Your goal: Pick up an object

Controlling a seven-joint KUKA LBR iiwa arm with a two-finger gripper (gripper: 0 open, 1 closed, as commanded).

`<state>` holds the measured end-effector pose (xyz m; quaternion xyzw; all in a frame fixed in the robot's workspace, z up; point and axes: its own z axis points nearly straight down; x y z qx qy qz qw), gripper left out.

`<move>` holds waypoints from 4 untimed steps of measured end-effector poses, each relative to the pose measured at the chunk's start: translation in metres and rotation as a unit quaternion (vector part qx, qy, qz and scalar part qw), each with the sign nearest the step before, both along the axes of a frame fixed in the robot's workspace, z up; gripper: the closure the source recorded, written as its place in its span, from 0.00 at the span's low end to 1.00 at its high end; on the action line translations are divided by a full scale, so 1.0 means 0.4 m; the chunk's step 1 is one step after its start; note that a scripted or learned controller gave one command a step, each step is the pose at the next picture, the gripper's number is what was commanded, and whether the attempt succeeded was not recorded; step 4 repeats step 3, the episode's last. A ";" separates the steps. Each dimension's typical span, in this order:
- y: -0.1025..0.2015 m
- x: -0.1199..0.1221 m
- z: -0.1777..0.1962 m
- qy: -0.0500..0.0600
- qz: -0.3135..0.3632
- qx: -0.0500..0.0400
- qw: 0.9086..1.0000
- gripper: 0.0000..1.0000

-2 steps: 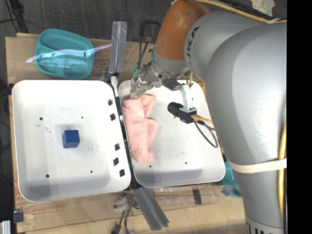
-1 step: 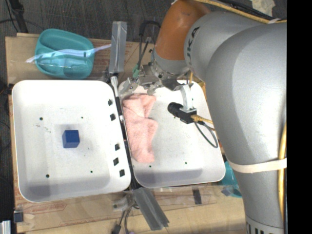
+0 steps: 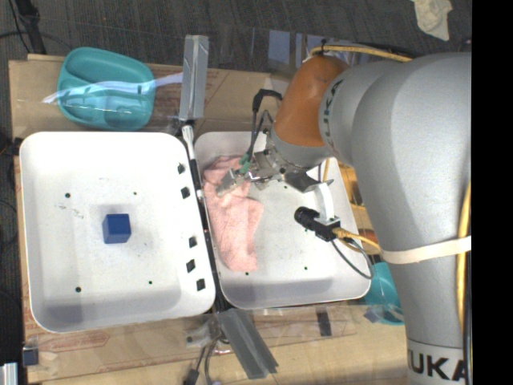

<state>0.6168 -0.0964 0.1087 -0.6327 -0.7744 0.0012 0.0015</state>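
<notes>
**Arm bent low over the right bin, gripper at the pink cloth**

The grey arm (image 3: 417, 183) fills the near right, its orange band (image 3: 309, 103) curving down into the right white bin (image 3: 321, 283). The gripper (image 3: 240, 175) sits on the upper end of a crumpled pink towel-like cloth (image 3: 236, 227) along that bin's left wall; whether it has closed on the cloth I cannot tell. A small blue cube (image 3: 117, 228) rests in the left white bin (image 3: 48, 295). Farther back on the desk (image 3: 240, 83) lies a teal plastic scoop (image 3: 104, 87).
</notes>
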 end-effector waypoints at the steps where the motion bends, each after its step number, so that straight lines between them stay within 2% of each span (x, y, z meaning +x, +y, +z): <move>1: -0.040 -0.131 -0.042 -0.001 0.057 0.001 0.998 0.00; 2: -0.040 -0.128 -0.015 -0.002 0.059 0.000 0.998 1.00; 3: 0.165 -0.028 0.208 -0.002 -0.061 0.000 0.998 1.00; 4: 0.165 -0.028 0.208 -0.002 -0.061 0.000 0.998 1.00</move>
